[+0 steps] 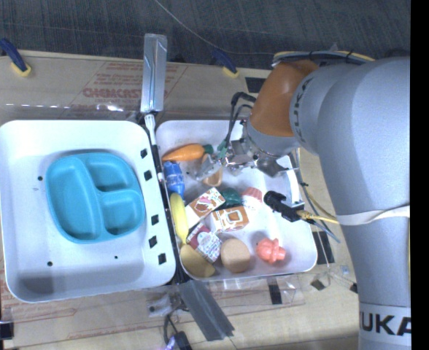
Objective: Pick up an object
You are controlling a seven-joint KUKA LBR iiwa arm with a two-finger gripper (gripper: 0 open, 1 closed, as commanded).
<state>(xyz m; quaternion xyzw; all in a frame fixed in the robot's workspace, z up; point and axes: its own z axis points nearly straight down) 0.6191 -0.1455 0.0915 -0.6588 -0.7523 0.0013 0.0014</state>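
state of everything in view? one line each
gripper: down in the right bin, fingers hard to read
right bin: cluttered with small items
carrot: lying flat at the bin's far end
banana: lying along the left wall
blue tray: flat in the left bin

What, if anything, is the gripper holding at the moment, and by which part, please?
It cannot be told: the gripper is low in the right bin beside the orange carrot, its tip hidden among the items.
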